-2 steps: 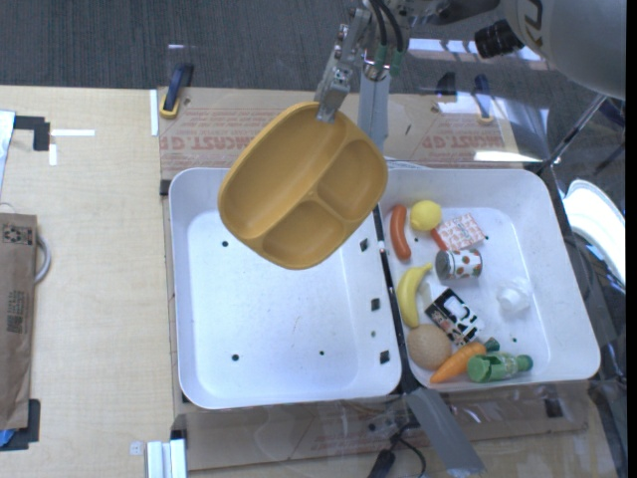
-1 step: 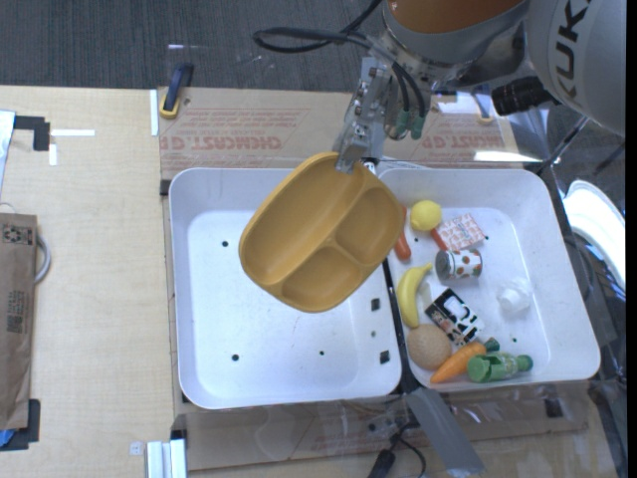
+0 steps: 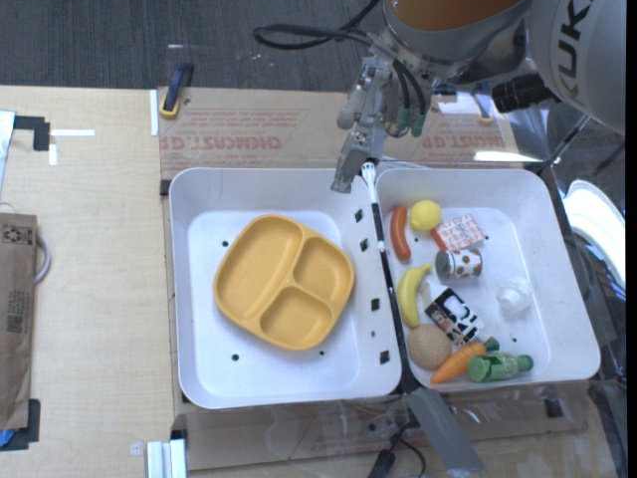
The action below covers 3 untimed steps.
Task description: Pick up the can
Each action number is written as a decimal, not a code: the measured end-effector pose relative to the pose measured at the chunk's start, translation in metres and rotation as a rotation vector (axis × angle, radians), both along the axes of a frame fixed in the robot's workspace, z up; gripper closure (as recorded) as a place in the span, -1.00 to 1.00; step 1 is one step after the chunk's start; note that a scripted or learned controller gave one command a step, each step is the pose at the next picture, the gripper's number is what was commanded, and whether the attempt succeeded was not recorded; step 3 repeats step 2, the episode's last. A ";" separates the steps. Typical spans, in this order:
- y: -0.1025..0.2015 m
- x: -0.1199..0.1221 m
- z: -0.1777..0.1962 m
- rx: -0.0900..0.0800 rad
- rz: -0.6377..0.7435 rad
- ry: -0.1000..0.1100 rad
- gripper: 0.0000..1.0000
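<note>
The can (image 3: 460,262) is small, with a red and white label and a metal end. It lies on its side in the middle of the right bin (image 3: 537,207), between a red-and-white packet (image 3: 460,232) and a black-and-white box (image 3: 453,313). My gripper (image 3: 356,175) hangs over the far end of the divider between the two bins, up and to the left of the can and well apart from it. It is open, with nothing between its fingers.
Around the can the right bin holds a sausage (image 3: 399,232), a lemon (image 3: 426,214), a banana (image 3: 411,295), a white lump (image 3: 513,297), a brown round item (image 3: 428,347), a carrot (image 3: 458,363) and a green bottle (image 3: 500,366). A yellow divided plate (image 3: 286,282) lies in the left bin (image 3: 189,267).
</note>
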<state>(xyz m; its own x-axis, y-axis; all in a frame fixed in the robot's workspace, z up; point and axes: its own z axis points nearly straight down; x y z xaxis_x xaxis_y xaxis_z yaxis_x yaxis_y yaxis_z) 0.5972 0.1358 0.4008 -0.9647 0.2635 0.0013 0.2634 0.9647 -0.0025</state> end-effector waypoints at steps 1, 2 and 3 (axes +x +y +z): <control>-0.001 0.002 0.007 -0.002 -0.001 0.000 1.00; 0.084 0.040 0.038 0.000 -0.137 -0.001 1.00; 0.084 0.040 0.038 0.000 -0.137 -0.001 1.00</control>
